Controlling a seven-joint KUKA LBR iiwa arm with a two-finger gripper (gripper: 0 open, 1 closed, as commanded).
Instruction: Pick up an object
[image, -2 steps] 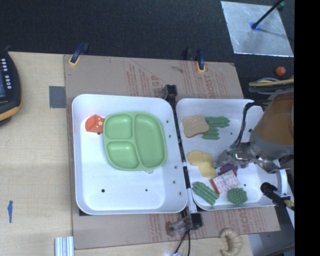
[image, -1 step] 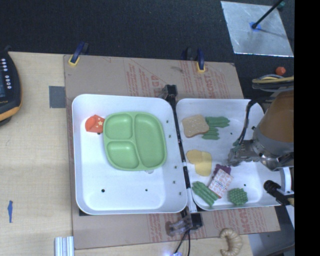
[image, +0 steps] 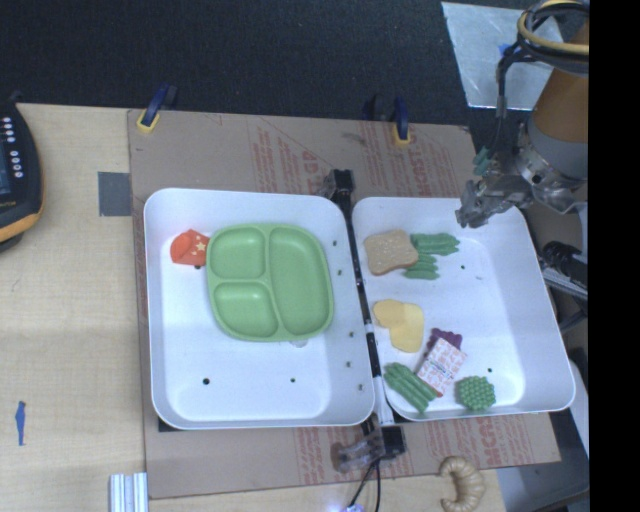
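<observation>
The tool (image: 478, 208) is hanging over the upper right edge of the right bin (image: 520, 300), and nothing is showing between its tips; whether it is released or clenched I cannot tell from this angle. The candidates for picking are all lying in that bin: a slice of bread (image: 389, 251) touching a bunch of green beans (image: 432, 243) near the top, a yellow cheese piece (image: 401, 322) in the middle, and a tight cluster at the bottom — a green pod (image: 407, 385), a small printed packet (image: 441, 364) and a knobbly green piece (image: 476, 392).

The risk I am seeing is in the crowding. Bread and beans are touching, so a descent there may be catching two things or nudging one aside. The packet is lying flat, likely to be slipping under the tips. The bin's wall is also close to the tool, so a straight drop could be striking the rim.

The left bin (image: 165, 330) is carrying a green divided plate (image: 270, 282) with a red piece (image: 188, 247) just beside it. The packet is bearing red print, too small to be reading — faint red lettering on the cardboard over the worktop (image: 60, 330) is likewise illegible.
</observation>
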